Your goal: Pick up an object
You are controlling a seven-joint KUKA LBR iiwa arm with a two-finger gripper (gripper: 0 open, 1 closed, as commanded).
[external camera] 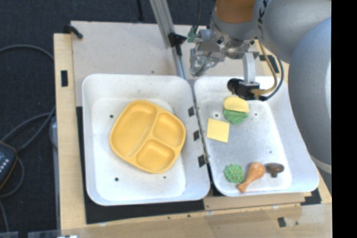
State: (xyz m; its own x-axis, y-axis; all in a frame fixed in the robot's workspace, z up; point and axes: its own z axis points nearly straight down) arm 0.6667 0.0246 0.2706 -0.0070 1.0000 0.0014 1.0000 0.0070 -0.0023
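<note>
A grey KUKA arm (pixel 290 14) with an orange band reaches in from the right, its gripper (pixel 201 64) poised above the far end of the seam between two white bins; whether it is open or closed cannot be told, as the tip is a blurred tangle of metal seen from above, and nothing can be made out in it.

The right bin (pixel 290 175) holds the toy food on offer: a yellow-and-green piece (pixel 236 110) near the far wall, a flat pale-yellow square (pixel 218 130) just beside it, and along the near edge a knobbly green piece (pixel 234 173), a tan drumstick (pixel 251 174) and a small brown mushroom-like piece (pixel 274 168). A black part (pixel 244 88) hanging from the arm hides some of the bin's far wall.

The left bin (pixel 95 120) carries a yellow three-compartment plate (pixel 147 135), lying flat. The arm's bulk cuts off the right bin's outer rim.
</note>
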